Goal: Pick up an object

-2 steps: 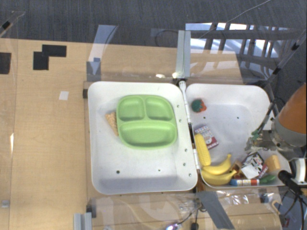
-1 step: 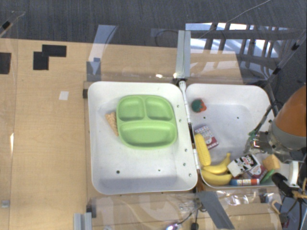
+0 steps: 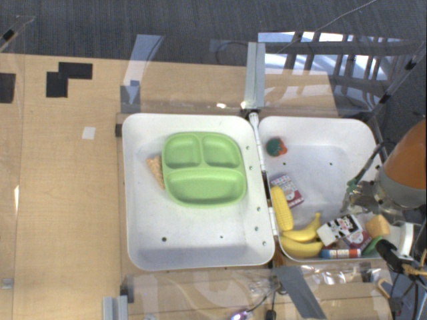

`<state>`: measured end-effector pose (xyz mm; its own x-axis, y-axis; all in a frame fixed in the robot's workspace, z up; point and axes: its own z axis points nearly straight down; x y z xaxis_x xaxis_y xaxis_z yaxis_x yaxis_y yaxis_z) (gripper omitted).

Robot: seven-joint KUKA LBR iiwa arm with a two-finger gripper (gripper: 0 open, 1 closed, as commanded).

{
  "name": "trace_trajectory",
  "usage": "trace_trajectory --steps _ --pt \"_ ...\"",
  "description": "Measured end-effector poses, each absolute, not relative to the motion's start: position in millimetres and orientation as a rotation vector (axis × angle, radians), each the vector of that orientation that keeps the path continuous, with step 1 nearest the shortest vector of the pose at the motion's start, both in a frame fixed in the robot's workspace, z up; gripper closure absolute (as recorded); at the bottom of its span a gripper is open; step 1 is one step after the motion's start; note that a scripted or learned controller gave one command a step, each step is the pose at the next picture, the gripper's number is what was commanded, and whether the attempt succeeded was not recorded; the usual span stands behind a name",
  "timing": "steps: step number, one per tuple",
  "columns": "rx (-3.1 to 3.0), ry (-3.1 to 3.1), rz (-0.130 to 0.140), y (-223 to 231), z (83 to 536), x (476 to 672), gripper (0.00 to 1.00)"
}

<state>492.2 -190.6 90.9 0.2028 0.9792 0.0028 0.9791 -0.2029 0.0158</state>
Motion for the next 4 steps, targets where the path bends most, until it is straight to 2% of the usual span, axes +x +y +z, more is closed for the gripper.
trace_trajectory --steps 1,2,3,4 --pt "2.739 1.536 0.005 -128.8 107.2 533.7 1.0" --pt "2.87 1.267 0.021 -137.3 90.9 522.3 1.0" --pt "3.058 0.722 0.001 -88.5 97.9 526.3 1.0" --pt "3.122 0.33 0.015 -87.7 90.1 582.6 1.0"
